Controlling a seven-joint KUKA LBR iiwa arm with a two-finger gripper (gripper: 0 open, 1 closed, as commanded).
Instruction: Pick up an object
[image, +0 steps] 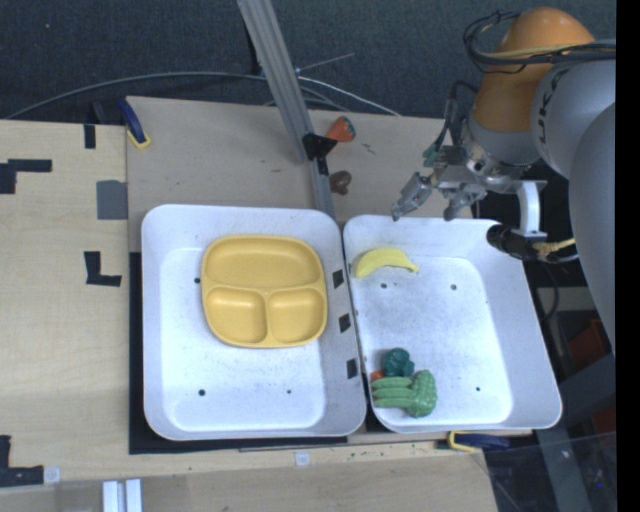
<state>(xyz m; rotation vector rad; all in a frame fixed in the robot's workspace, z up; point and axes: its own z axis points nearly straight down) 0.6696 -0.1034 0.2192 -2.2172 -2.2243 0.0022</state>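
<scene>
The wooden bench (230, 150) bears two white bins (170, 400) side by side, touching.

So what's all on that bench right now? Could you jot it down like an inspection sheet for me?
Surface: wooden bench bearing a left white bin and a right white bin, side by side.
Job's things: yellow banana at the right bin's far end; green toy vegetables at its near end.
Clutter: yellow divided plate in the left bin.
Grippers: gripper open, above the right bin's far edge, holding nothing.
Cables: thin wires lie across the dark floor behind the bench.
Surroundings: grey metal pole; black tape marks.
</scene>
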